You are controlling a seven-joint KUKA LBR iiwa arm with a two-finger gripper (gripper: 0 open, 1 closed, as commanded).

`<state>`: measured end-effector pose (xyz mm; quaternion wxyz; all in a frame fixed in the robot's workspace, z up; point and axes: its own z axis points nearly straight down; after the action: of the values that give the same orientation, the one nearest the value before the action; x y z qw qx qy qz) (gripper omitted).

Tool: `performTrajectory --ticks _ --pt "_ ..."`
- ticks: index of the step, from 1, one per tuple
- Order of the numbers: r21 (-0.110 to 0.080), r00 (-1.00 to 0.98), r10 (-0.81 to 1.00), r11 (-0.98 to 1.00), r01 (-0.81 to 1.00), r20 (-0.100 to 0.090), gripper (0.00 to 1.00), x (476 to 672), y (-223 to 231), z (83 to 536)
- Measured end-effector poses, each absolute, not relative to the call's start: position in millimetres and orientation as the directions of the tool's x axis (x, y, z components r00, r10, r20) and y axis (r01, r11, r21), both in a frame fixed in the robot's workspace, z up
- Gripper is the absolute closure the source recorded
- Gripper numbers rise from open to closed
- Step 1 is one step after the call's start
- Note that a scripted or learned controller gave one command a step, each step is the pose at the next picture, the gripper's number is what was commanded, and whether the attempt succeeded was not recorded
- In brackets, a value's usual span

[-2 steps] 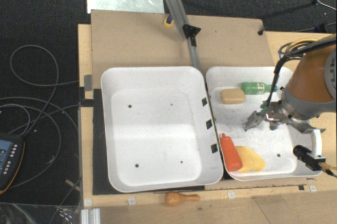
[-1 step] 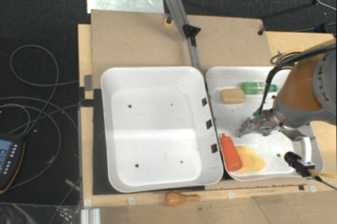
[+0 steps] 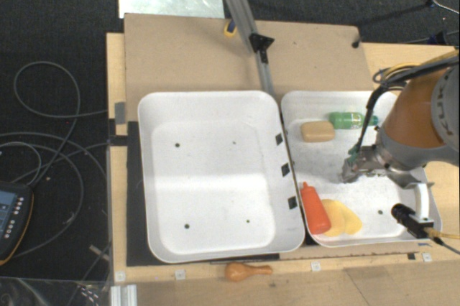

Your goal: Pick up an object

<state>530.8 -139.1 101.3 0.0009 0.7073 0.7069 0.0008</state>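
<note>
While the arm (image 3: 420, 118) reaches in from the right of the frame, your gripper (image 3: 351, 169) sits low over the floor of the right bin (image 3: 374, 225), near its centre; from this slant you cannot tell its state, and nothing visibly rests in it. Candidate objects lie around it: a tan block (image 3: 317, 131) and a green bottle (image 3: 348, 120) toward the upper part of the bin, well apart from the tool; a red bottle (image 3: 314, 208) touching a yellow piece (image 3: 343, 217) at the lower left. The left bin (image 3: 154, 225) lies at centre frame; an orange pear-shaped item (image 3: 246, 270) rests on the bench below it. Likely fault: closing here grasps bare floor, since every object lies off to the side.
</note>
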Motion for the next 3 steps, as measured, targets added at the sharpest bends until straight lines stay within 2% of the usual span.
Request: performTrajectory --ticks 1,2,3 --pt "0.007 -0.004 1.000 0.004 1.000 -0.001 1.00 526.3 -135.1 161.3" --pt "0.009 -0.006 1.000 0.006 1.000 -0.002 1.00 535.4 -134.6 223.2" --pt "0.004 -0.006 1.000 0.006 1.000 -0.001 1.00 536.7 -134.8 235.6"
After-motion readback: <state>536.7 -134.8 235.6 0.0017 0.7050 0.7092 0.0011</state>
